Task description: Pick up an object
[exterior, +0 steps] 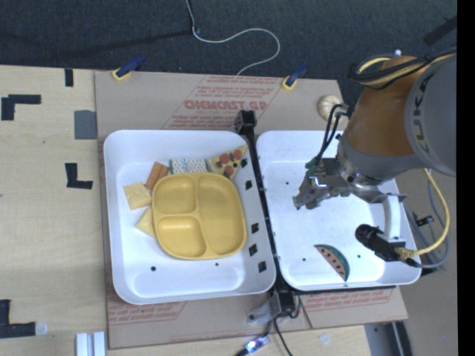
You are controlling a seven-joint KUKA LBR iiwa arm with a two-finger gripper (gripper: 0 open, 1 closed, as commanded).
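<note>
White bins: two shallow trays sit side by side on a sheet of brown cardboard (223, 102), the left bin (119, 221) crowded, the right bin (286, 273) nearly bare
Left bin: a yellow divided plate (199, 215) lies near the middle, with three compartments facing up
Around the plate: a tan cracker (136, 196) and a brown wafer (156, 173) rest at its left edge; a patterned slice of toy pizza (228, 159) lies at its upper right, close to the divider between the bins
Right bin: a watermelon slice (333, 261), red with a green rind, lies flat near the front wall
Arm: grey with an orange band (378, 124), reaching in from the right over the right bin
Gripper (306, 199): hangs above the bare floor of the right bin, up and to the left of the watermelon slice and well apart from it; nothing shows between its fingers, and how wide they stand cannot be told
Background: a white cable (237, 39) loops across dark carpet behind the bench
</note>
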